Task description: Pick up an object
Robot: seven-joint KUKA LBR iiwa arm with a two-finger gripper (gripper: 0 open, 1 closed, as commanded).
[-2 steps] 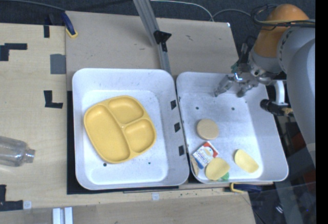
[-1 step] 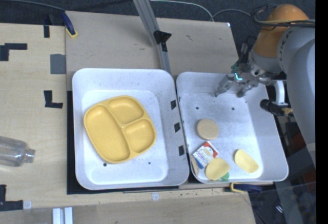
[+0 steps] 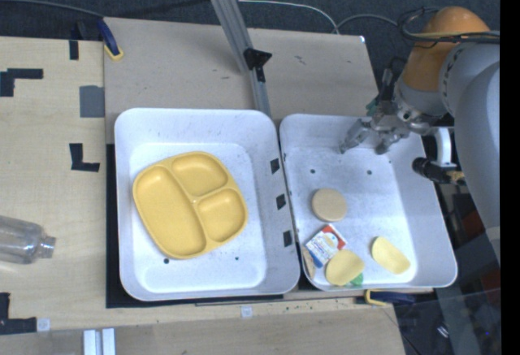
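Observation:
My gripper [image 3: 364, 142] hangs over the far part of the right bin [image 3: 422, 207], its two grey fingers spread open with nothing between them. Well below it on the bin floor lies a round tan disc [image 3: 329, 204]. Near the bin's front edge sit a small white and orange packet [image 3: 322, 245], a yellow lump [image 3: 344, 267] and a second yellow piece [image 3: 390, 255]. All of these lie apart from the gripper.
The left bin [image 3: 138, 264] holds a yellow divided plate [image 3: 189, 203]. A slanted metal pole [image 3: 230, 16] stands behind the bins. A clear plastic bottle [image 3: 23, 241] lies on the bench at far left. The grey arm [image 3: 475, 93] fills the right side.

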